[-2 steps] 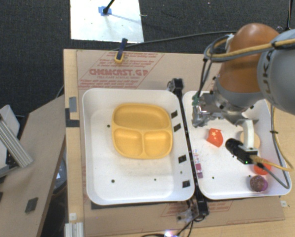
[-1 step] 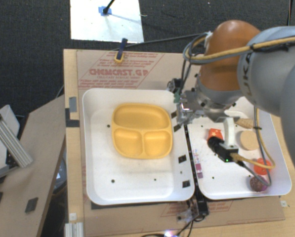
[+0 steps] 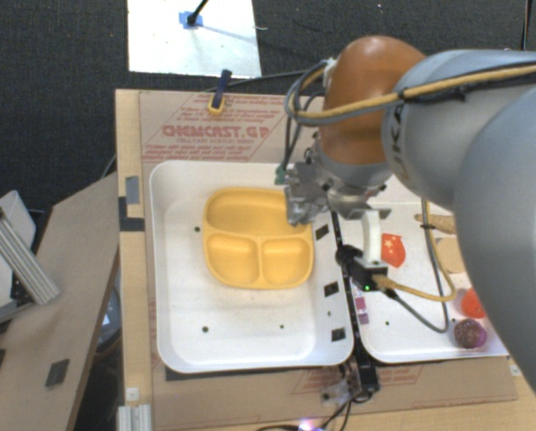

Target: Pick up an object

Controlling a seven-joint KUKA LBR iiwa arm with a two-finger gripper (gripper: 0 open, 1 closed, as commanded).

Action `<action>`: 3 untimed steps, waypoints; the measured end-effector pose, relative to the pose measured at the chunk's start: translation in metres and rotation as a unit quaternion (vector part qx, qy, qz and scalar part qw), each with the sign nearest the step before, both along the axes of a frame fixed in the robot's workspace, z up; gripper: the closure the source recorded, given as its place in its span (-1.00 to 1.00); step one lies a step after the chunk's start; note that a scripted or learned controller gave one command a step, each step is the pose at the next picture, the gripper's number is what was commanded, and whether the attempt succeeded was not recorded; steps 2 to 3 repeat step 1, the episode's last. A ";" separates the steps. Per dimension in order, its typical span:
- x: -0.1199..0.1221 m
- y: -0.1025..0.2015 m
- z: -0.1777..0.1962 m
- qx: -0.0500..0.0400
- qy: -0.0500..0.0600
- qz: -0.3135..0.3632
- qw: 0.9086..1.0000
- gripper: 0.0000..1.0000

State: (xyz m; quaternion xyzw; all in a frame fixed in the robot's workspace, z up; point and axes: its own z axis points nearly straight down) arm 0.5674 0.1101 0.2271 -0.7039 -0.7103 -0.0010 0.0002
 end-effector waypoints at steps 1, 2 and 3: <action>0.000 -0.003 0.001 -0.001 0.000 -0.002 1.000 -1.00; 0.000 -0.003 0.001 -0.001 0.000 -0.002 1.000 -1.00; 0.000 -0.003 0.001 -0.001 0.000 -0.002 1.000 -1.00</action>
